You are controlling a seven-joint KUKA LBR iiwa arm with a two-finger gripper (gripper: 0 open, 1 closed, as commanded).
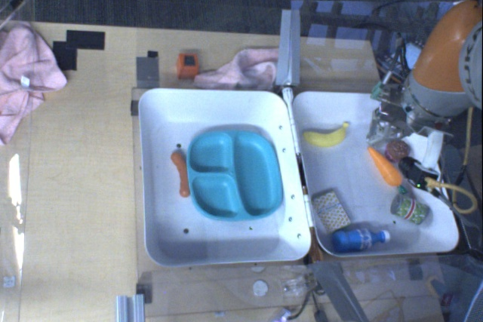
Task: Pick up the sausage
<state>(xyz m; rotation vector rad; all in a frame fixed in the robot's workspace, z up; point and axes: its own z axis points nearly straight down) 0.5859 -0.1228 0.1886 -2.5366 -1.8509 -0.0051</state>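
The sausage (180,173), a thin orange-brown stick, lies in the left bin (158,237) just off the left edge of a blue divided plate (232,173). My gripper (387,130) hangs over the upper right part of the right bin (445,237), far to the right of the sausage. It hovers just above an orange carrot (386,167) and a small dark red-brown item (397,150). No object can be seen in its grasp.
The right bin also holds a banana (327,136), a speckled sponge (331,210), a blue bottle (358,238) and a green can (410,208). Pink cloths (240,69) lie behind the left bin and at the far left (23,75).
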